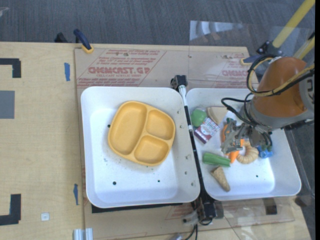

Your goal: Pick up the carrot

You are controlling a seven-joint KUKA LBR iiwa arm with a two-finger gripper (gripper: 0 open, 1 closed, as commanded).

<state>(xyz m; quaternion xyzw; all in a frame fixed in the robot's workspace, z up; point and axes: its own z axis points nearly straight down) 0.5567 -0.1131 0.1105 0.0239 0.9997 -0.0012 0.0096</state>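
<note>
The carrot (233, 157) lies in the right white bin (285, 181). It is orange, and most of it is covered by the gripper. One orange end shows just below the gripper and another orange strip shows at the gripper's upper left. My gripper (234, 142) is lowered into the middle of this bin, right over the carrot, with the grey arm and its orange band (280, 86) above it to the right. The view does not show whether the carrot is held.
Around the gripper lie a green pod (216, 159), a tan cone (220, 178), a beige ring (248, 156), a blue piece (265, 153), a maroon packet (206, 131) and a green round item (198, 116). The left bin (95, 149) holds a yellow divided plate (141, 132).
</note>
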